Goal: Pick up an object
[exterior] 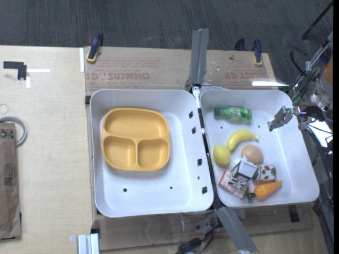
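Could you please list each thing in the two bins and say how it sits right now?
Plate: flat in the left bin, upright.
Bottle: lying on its side.
Banana: lying free.
Lemon: resting beside the banana.
Bread roll: against the small box.
Small box: tilted on the carton.
Carton: lying flat.
Carrot: lying near the front wall.
End effector: above the right bin, holding nothing.

red print on the cardboard, little else legible from my station

i read red lettering, upside down from my view, on the cardboard sheet (175,67) behind the two bins; the left run looks like "chemcat" with a smaller line under it, and a matching run sits to the right of the grey post, too faint to spell out. the brown paper bag (9,179) at the left edge carries dark print i cannot read. the small carton (237,181) in the right bin shows red and black markings, too small to make out.
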{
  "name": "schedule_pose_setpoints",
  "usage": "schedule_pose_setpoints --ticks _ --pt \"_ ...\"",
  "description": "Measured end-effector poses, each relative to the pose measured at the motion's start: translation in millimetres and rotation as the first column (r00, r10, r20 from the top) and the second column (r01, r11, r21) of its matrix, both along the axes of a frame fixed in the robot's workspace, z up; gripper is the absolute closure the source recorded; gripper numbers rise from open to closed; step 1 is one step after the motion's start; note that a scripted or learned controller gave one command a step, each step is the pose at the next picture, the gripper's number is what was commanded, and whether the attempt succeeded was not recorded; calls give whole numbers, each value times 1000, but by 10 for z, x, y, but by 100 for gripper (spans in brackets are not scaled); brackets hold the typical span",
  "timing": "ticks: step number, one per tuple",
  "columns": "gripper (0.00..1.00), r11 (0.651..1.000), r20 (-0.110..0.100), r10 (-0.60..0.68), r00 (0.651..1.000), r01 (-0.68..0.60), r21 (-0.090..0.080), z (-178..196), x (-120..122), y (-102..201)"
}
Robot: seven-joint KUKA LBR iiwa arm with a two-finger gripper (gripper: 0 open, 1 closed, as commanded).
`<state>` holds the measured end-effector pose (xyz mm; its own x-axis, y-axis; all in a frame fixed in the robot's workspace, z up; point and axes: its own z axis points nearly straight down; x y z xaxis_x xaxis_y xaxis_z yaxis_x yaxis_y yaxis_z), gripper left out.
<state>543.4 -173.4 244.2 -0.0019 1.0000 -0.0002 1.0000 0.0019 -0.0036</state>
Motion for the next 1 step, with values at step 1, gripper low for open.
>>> schedule_pose_setpoints --ticks 1 --pt "0 997 -1 77 997 -77 1 -1048 15 523"
